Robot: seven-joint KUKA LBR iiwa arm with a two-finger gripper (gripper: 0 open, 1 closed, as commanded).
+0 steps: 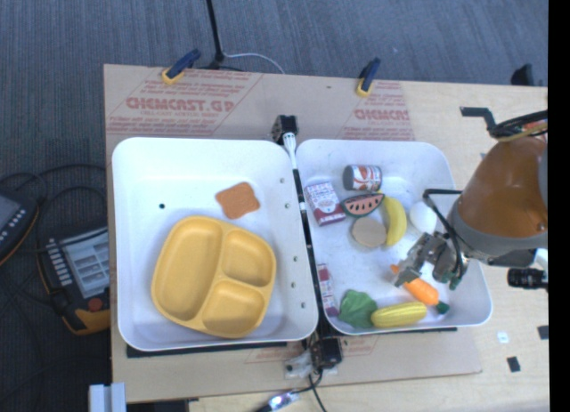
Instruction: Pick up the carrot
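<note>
The small orange plastic carrot (422,291) lies in the right-hand shallow white bin (463,223), near its lower right corner, just above the yellow corn cob (398,314). The grey two-finger gripper (431,262) hangs directly over it, touching or nearly so; whether its fingers are spread or closed, I cannot tell. This looks like the descent-to-grasp step; next, the fingers must straddle the carrot before lifting

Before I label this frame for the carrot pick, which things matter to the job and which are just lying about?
Belongs to the job:
carrot, in the right bin
end effector, right over the carrot

Just lying about:
banana
can
watermelon slice
corn cob
green vegetable
yellow divided plate and orange piece, in the left bin
</note>
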